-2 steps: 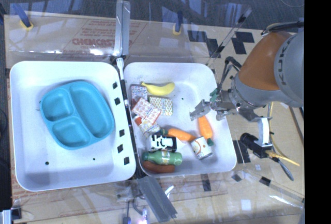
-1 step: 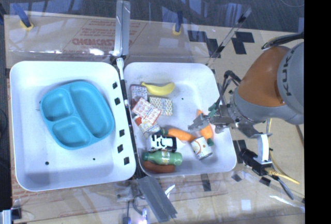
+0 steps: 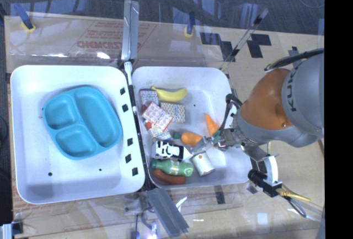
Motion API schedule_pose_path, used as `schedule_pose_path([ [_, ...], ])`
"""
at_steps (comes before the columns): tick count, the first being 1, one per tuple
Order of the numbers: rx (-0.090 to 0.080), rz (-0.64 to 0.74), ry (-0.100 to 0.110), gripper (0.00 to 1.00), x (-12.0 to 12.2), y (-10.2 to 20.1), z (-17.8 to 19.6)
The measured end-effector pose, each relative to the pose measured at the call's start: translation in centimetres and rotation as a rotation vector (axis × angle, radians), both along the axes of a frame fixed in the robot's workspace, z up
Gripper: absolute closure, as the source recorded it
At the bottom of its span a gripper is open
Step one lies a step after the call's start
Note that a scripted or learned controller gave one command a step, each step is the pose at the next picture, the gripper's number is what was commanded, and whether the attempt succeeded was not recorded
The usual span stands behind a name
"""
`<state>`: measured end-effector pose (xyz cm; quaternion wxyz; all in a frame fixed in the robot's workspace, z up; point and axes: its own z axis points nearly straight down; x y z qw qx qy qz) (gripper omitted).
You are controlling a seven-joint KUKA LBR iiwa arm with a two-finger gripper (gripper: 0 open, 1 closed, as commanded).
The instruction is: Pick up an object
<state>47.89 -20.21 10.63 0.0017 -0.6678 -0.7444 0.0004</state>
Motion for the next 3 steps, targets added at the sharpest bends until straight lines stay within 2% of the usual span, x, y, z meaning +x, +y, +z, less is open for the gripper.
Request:
schedule_pose_path([
  [1,0.007,0.154,0.001,0.00,6.1,-0.4,-1.7],
  [2,0.005,0.157,0.006,1.00,6.1,-0.5,-0.9],
  [3,-0.001,0.023,0.002,1.00,3.4,4.3,9.4],
])
